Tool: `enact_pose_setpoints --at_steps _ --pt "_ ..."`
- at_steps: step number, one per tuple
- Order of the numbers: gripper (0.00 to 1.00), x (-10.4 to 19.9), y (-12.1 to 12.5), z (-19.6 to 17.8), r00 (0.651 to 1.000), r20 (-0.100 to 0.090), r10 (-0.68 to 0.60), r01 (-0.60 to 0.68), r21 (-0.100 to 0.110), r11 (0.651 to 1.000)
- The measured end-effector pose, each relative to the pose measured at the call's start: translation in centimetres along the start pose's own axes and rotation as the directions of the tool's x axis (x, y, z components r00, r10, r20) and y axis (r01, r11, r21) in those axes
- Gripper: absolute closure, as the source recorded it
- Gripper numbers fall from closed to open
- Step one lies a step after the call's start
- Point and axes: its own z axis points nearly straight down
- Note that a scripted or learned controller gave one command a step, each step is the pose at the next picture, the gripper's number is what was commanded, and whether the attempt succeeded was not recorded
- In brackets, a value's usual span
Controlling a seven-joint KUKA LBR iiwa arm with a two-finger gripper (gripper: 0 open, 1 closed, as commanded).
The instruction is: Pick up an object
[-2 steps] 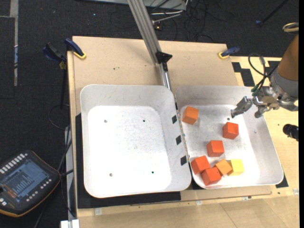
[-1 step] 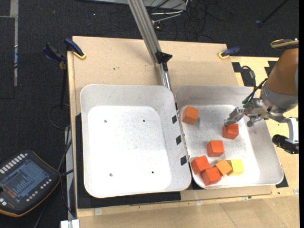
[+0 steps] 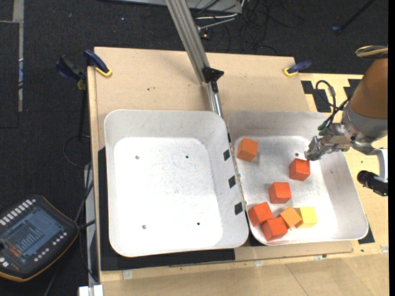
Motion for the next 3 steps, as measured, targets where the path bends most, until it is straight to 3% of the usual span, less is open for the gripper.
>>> enact_pose_setpoints --at_steps 1,2,3 --pt "1.00 0.3 -0.2 -6.3 1.000 0.002 -0.003 0.003 -0.005 1.000" --pt "1.00 0.2 -0.1 -9.1 1.000 0.001 -0.003 0.003 -0.003 1.000" --pt "1.00 6.7 0.4 -9.0 1.000 -0.004 -0.009 0.009 0.002 1.000"
